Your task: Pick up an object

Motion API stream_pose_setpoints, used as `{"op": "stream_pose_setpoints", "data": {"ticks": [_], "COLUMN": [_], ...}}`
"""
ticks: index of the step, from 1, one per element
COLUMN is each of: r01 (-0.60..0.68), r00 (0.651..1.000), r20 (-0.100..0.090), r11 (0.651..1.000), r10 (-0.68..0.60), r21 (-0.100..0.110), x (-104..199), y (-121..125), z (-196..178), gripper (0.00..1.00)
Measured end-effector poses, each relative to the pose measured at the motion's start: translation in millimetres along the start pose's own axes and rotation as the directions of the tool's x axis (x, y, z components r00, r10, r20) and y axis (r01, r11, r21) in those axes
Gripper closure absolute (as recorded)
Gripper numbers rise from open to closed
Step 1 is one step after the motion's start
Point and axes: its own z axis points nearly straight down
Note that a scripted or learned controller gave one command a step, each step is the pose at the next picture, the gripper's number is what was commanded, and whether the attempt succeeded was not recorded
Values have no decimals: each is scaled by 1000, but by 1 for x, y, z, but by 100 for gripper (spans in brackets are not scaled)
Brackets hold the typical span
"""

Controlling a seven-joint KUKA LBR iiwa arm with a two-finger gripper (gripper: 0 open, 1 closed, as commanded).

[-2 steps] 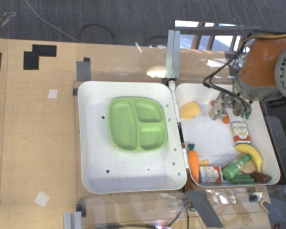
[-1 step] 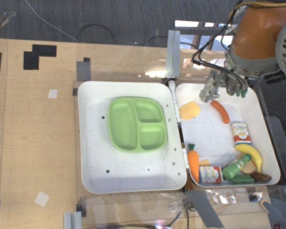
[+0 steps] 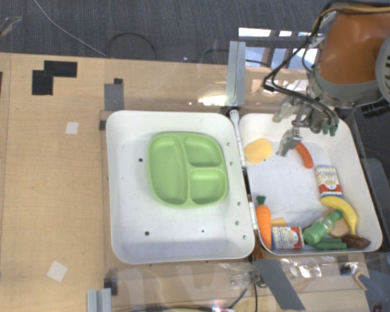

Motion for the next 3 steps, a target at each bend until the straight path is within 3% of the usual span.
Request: {"op": "stream_pose_setpoints", "data": {"ticks": [1, 2, 3], "r01": [-94, 56, 49], "r00": [995, 998, 999], "r20": [-13, 1, 2], "r11": [996, 998, 999], "r10": [94, -56, -49], "r21": [4, 3, 3], "x": [1, 38, 44], "y": [-80, -124, -104], "z": [91, 125, 124], "gripper": [0, 0, 0]}}
